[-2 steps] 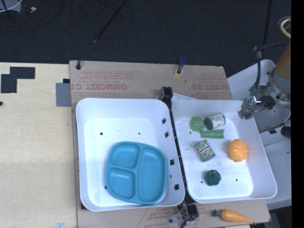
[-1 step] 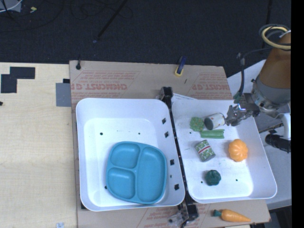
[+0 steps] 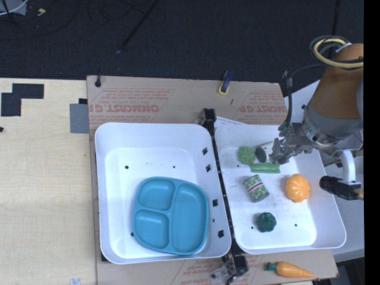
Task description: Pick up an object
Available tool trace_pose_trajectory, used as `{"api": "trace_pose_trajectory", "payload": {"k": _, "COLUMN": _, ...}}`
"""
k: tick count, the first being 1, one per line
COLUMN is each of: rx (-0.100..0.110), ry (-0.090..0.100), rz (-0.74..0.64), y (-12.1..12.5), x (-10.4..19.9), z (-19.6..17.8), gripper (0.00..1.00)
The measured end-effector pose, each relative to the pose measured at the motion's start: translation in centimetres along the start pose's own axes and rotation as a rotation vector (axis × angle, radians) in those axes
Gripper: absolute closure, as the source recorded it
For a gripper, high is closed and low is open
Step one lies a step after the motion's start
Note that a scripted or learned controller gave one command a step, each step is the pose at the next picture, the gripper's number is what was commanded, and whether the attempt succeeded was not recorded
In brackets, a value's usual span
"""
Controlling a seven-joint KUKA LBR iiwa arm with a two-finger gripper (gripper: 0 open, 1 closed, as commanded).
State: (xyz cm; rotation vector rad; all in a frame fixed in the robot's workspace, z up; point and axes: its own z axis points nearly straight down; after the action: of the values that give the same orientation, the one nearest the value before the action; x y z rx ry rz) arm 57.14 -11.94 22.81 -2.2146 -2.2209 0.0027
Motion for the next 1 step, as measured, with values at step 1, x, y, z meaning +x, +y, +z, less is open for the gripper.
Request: {"api": "trace_pose_trajectory", "payload": {"k": 1, "rx": 0.002, "ry": 0.000, "rz": 0.000, "y": -1.90, "x": 5.06, "z": 1.19, "gripper": 1.00}}
